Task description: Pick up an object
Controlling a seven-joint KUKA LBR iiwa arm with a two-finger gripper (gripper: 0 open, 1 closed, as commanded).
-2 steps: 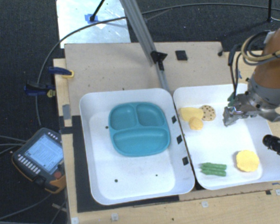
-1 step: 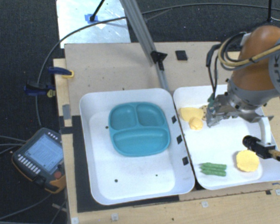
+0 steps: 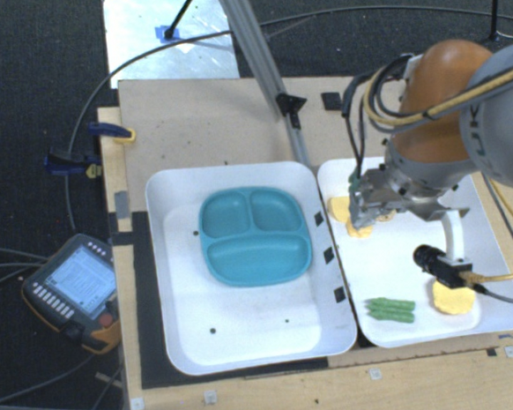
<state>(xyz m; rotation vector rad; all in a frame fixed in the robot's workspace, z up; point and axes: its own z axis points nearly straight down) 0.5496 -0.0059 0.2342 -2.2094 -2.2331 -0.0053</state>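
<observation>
The end effector point(image 3: 360, 211) hangs low over the right bin point(image 3: 504, 317), at about ten o'clock within that bin, close to the wall it shares with the left bin point(image 3: 167, 251). It sits right over a cluster of yellow pieces point(image 3: 340, 209), one showing to its left and another point(image 3: 359, 230) peeking out just beneath it. From this slanted overhead angle I cannot tell how wide it stands or whether anything is caught in it (the wrist housing covers most of the contact).

The yellow pieces look like the likeliest target, since the tool is lowered straight onto them. Their spot near the bin wall probably explains the arm reaching all the way across from three o'clock.

Other candidates lie well apart: a green bean-like item point(image 3: 390, 309) at six o'clock of the right bin, and a yellow disc point(image 3: 451, 299) at about five o'clock, just beside a black attachment point(image 3: 434, 262) on the arm. The left bin holds a blue divided plate point(image 3: 255, 236), resting flat near its centre on the tabletop point(image 3: 197, 125) setup.
</observation>
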